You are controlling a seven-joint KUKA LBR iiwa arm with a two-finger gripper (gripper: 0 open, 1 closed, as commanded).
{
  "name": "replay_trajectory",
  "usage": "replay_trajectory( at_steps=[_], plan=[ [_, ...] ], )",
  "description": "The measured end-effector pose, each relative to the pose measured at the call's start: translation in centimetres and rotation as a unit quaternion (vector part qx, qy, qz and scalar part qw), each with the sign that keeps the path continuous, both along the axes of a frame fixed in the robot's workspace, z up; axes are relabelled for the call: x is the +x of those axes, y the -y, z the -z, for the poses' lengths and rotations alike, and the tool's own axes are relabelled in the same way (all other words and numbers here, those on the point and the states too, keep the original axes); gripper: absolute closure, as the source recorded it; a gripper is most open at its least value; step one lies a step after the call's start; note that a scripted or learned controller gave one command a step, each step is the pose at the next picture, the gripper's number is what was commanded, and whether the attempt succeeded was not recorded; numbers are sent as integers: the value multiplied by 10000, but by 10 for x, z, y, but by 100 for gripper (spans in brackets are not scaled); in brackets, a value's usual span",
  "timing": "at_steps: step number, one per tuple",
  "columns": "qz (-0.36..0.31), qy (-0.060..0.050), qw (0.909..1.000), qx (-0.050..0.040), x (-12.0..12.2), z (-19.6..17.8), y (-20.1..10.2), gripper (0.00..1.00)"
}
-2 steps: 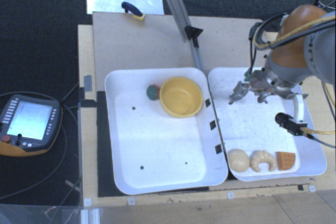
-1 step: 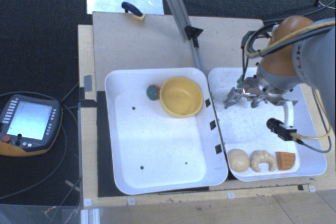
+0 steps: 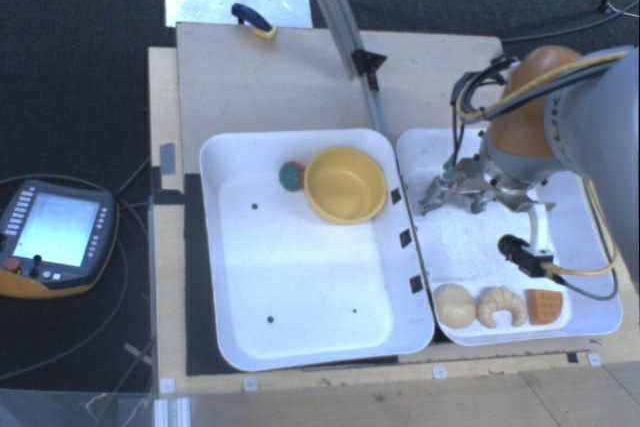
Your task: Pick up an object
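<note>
My gripper [image 3: 443, 195] hangs low over the upper left part of the right bin [image 3: 590, 215], below the grey wrist with its orange band. Along that bin's front edge lie a pale bread roll [image 3: 454, 305], a croissant [image 3: 502, 306] and an orange-brown block [image 3: 545, 305], all well in front of the gripper. In the left bin [image 3: 300, 305] a yellow bowl [image 3: 345, 184] stands at the back right, and a small green ball [image 3: 291, 175] rests against its left side. Nothing shows between gripper and bin floor.
A black connector on a yellow cable [image 3: 527, 256] hangs from the arm over the right bin. A slanted metal pole [image 3: 338, 5] rises behind the bins. A teach pendant [image 3: 50, 237] lies on the floor at the left. A clamp [image 3: 254, 19] sits on the board's back edge.
</note>
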State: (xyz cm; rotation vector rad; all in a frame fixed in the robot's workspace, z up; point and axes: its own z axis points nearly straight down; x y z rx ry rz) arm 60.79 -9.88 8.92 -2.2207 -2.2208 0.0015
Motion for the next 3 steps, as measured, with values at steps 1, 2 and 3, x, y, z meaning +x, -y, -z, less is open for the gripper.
replay_trajectory(
  at_steps=[1, 2, 3],
  plan=[
    [2, 17, 10000, -1, 1, -12, 0, 100],
    [-3, 30, 10000, -3, 8, -57, 2, 100],
    [-3, 36, 10000, -4, 18, -111, 7, 100]
  ],
)
